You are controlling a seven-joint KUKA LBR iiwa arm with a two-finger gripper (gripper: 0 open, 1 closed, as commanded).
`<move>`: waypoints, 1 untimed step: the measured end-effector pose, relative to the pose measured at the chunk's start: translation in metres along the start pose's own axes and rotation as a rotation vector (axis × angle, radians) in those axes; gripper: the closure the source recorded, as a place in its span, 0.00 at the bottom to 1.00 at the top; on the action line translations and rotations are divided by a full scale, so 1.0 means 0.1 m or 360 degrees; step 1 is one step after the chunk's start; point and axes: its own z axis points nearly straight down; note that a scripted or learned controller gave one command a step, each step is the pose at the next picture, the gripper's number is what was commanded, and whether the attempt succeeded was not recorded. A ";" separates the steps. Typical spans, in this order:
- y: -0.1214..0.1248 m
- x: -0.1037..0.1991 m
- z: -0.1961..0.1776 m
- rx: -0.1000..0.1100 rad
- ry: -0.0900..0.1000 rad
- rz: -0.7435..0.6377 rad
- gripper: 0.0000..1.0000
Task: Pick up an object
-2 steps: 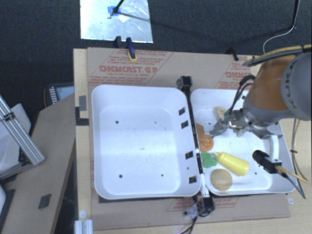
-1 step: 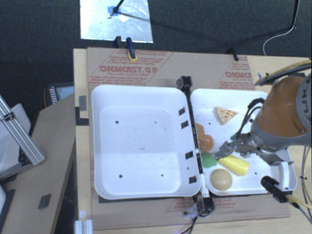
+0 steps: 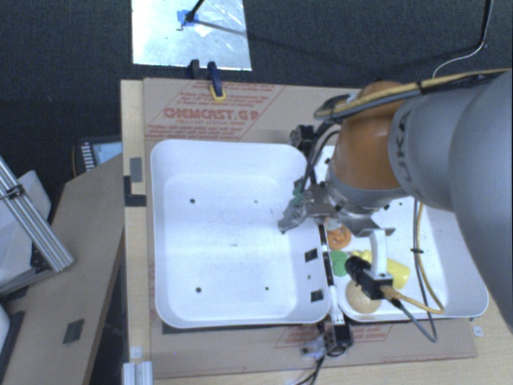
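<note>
The grey arm with its orange band (image 3: 365, 155) hangs over the left part of the right bin (image 3: 469, 299). My gripper (image 3: 295, 212) sits low at the divider between the two bins, its tip over the right wall of the left bin (image 3: 172, 215). Beneath the wrist in the right bin lie an orange object (image 3: 338, 237), a green one (image 3: 340, 264), a yellow one (image 3: 394, 273) and a pale round one (image 3: 361, 300). The wrist hides much of that bin. I see nothing held in the gripper.
Both bins rest on a cardboard sheet (image 3: 212, 112) with red lettering. A blue and yellow clamp (image 3: 215, 83) and a shiny metal plate (image 3: 191, 22) lie at the back. Yellow cables (image 3: 421, 283) trail across the right bin. An aluminium frame (image 3: 32, 231) stands left.
</note>
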 end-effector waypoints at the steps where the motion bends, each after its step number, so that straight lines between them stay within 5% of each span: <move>1: -0.07 0.26 -2.03 -0.0020 0.0002 0.0015 0.00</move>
